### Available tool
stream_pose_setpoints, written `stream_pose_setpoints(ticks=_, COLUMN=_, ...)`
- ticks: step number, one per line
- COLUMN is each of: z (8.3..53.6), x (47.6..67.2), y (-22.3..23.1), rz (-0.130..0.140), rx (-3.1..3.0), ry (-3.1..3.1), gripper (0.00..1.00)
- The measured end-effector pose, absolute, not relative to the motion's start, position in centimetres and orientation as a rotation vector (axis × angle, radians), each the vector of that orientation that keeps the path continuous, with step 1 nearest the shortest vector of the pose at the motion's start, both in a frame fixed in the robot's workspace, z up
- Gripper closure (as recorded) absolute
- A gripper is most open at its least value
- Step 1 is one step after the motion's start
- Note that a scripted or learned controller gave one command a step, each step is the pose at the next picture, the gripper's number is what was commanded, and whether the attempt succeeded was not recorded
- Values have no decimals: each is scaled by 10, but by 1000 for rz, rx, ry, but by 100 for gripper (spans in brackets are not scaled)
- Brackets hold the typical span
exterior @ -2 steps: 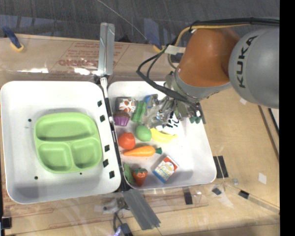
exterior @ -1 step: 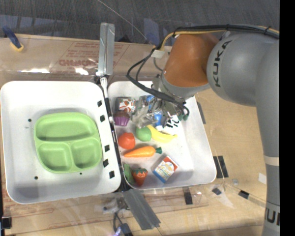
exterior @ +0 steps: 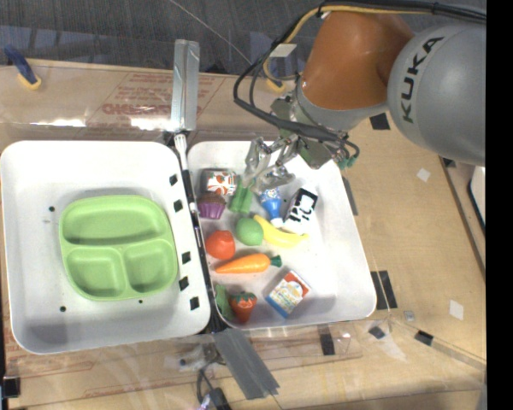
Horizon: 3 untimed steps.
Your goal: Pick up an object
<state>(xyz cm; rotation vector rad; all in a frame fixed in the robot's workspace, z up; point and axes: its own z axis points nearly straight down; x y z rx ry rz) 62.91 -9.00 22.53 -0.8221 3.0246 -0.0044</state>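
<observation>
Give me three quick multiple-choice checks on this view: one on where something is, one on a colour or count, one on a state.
1. Where is the green divided tray?
A. left bin
B. right bin
C. on the bench outside the bins

2. What colour is the toy carrot?
A. purple
B. orange
C. blue

3. How does the toy banana lie?
A. flat on the floor of the right bin
B. lifted clear above the bin
C. inside the tray

Answers:
1 A, the tray sits in the left bin.
2 B, its body is orange with a green tip.
3 A, it rests among the other toys below the claw.
</observation>
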Motion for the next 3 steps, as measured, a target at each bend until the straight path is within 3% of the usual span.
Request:
stream_pose_setpoints(ticks=1, z=148, x=631, y=-144, rz=5, rx=-878, ry=3024, gripper=100)
stream_pose_setpoints(ticks=2, z=195, x=659, y=-80, rz=-1, rx=-972, ry=2980, gripper=100)
stream_pose_setpoints(ticks=3, z=159, x=617, y=-102, rz=4, rx=-1845, ry=2544, gripper=100)
